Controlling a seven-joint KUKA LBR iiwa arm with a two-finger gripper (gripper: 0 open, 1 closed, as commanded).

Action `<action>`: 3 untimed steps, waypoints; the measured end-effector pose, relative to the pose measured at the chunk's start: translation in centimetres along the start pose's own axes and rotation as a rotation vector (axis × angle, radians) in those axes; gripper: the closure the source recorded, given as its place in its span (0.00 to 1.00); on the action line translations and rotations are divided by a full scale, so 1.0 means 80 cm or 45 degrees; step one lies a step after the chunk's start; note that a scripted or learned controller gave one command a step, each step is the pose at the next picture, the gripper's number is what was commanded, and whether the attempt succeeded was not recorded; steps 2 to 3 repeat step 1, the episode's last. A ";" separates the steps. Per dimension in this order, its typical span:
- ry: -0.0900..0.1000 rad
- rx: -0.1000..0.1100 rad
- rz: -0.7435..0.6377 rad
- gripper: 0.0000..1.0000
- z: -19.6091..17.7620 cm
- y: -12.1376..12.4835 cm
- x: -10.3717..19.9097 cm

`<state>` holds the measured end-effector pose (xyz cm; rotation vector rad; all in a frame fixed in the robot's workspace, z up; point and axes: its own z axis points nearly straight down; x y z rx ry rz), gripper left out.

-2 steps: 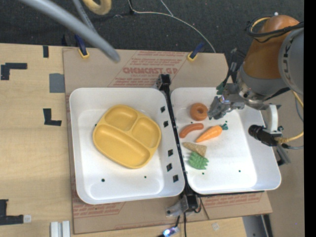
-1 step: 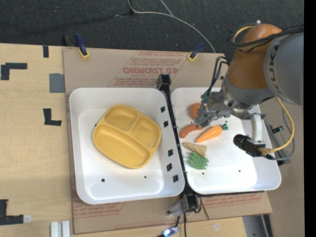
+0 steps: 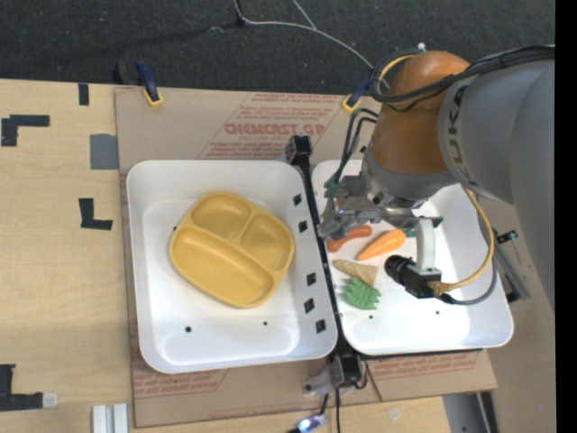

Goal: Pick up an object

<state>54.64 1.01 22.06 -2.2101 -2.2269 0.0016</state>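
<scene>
Seen from above at a slant, two shallow white bins sit side by side on a bench, and my grey and orange arm [image 3: 424, 133] reaches in from the right. The pick looks barely begun: my pincer [image 3: 350, 216] hangs low over the inner edge of the right bin [image 3: 487, 336], and I see nothing lifted or carried in it. My wrist hides the tips, so I cannot tell whether the pincer is open or closed. The right bin holds four small toy foods, clustered close together just below the pincer. These are a reddish-orange piece [image 3: 350, 237], closest to the pincer and perhaps touching it, a carrot [image 3: 385, 242] just beside that, a tan wedge [image 3: 354, 270] below them, and a green leafy toy [image 3: 361, 296] lowest of all. Any of these could be the object to pick, and the reddish-orange piece seems the likeliest. The left bin [image 3: 144, 242] holds one thing, a yellow divided plate [image 3: 233, 246], lying flat near its middle. Gripping and lifting remain to be done.
</scene>
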 end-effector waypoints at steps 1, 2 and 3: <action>-0.001 -0.001 0.000 1.00 0.001 -0.005 0.063; -0.001 -0.001 0.000 1.00 0.001 -0.005 0.063; -0.001 -0.001 0.000 1.00 0.001 -0.005 0.063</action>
